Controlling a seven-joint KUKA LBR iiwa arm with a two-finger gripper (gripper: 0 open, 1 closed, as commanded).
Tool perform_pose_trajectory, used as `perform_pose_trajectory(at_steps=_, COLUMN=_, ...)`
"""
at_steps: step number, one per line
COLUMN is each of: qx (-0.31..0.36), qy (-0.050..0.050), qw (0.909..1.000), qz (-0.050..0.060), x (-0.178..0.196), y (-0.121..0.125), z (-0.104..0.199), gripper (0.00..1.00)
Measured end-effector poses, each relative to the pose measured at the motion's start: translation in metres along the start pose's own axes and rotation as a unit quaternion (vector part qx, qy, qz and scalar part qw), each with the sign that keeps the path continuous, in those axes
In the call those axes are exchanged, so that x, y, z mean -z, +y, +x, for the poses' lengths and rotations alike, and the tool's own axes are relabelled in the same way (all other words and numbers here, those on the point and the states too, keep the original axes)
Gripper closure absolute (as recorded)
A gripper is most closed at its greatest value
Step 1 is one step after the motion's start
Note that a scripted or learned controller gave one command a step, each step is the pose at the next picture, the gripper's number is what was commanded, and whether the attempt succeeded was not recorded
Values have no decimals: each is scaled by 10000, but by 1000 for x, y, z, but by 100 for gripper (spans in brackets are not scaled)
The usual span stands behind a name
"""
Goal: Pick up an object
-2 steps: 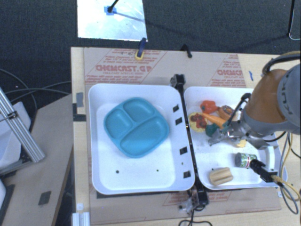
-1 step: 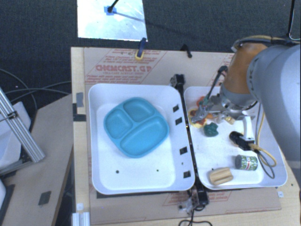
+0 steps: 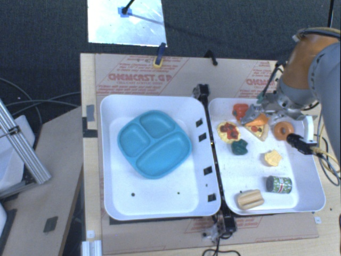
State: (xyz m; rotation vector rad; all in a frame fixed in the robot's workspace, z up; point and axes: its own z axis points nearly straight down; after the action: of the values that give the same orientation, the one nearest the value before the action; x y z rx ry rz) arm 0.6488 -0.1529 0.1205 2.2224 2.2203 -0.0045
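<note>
Right now our gripper (image 3: pixel 254 116) hovers low over the pizza slice (image 3: pixel 258 128) in the right bin (image 3: pixel 309 196); whether it's clenched, we cannot tell. We judge the slice light, stiff, best pinched across its edges.

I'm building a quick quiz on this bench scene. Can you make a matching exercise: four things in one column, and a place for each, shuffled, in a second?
Things:
1. blue plate
2. green can
3. bread roll
4. doughnut

Places:
A. right bin, front edge, left of the can
B. middle of the left bin
C. right bin, far side, beside the gripper
D. right bin, lying on its side near the front right

Pairs: 1-B, 2-D, 3-A, 4-C
</note>
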Motion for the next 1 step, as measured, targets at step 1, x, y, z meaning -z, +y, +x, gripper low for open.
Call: perform_pose_trajectory(at_steps=1, qx=21, qy=-23, qw=9996, qz=288, x=-33, y=11, z=40, gripper=0)
